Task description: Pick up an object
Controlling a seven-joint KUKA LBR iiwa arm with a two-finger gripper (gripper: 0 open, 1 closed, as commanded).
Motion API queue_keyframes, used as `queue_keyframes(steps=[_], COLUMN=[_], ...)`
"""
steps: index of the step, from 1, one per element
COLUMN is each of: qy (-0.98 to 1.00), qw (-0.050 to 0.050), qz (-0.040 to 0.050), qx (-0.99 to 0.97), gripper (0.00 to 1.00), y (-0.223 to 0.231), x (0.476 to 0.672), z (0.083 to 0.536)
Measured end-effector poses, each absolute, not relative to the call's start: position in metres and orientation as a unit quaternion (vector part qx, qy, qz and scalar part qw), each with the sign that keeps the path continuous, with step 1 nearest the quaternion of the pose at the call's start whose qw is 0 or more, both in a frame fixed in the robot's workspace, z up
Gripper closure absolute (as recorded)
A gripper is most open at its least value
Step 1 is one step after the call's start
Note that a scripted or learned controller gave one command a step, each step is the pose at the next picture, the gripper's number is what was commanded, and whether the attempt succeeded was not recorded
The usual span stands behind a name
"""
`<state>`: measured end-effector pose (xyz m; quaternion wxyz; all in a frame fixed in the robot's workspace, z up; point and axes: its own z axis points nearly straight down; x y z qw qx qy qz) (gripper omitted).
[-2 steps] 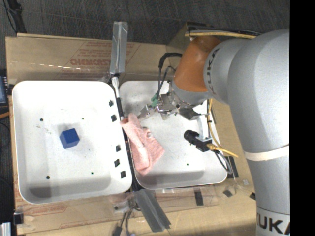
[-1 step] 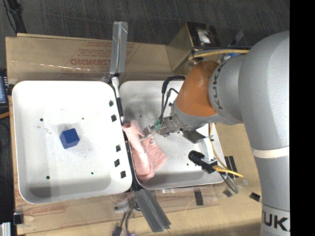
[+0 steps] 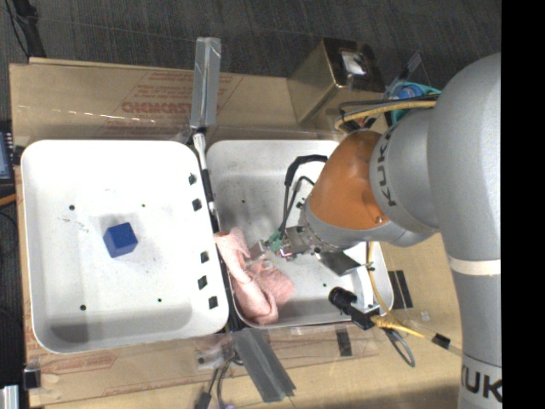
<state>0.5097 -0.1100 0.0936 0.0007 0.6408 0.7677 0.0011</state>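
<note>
Pink cloth (image 3: 254, 283), right bin lower-left corner: just lower-left of gripper (image 3: 278, 246); long axis near-vertical; grip state indeterminable.

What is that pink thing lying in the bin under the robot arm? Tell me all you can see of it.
The pink thing looks like a soft cloth, pale pink and crumpled into folds. It lies limp on the floor of the right bin, in the near left corner, pressed against the wall that divides the two bins. The gripper sits just above its upper right edge; whether they touch cannot be told.
</note>
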Motion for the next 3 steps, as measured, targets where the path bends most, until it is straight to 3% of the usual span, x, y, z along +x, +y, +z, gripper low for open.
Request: queue_keyframes(steps=[1,2,3], qy=[0.819,0.842,0.862], qw=[0.001,0.001,0.003], qz=[0.0006,0.0009,0.0007], qx=[0.574,0.540,0.507], gripper=[0.00,0.00,0.00], y=[-0.103,-0.117,-0.100], x=[0.579,0.533,0.490], z=[0.094,0.094,0.094])
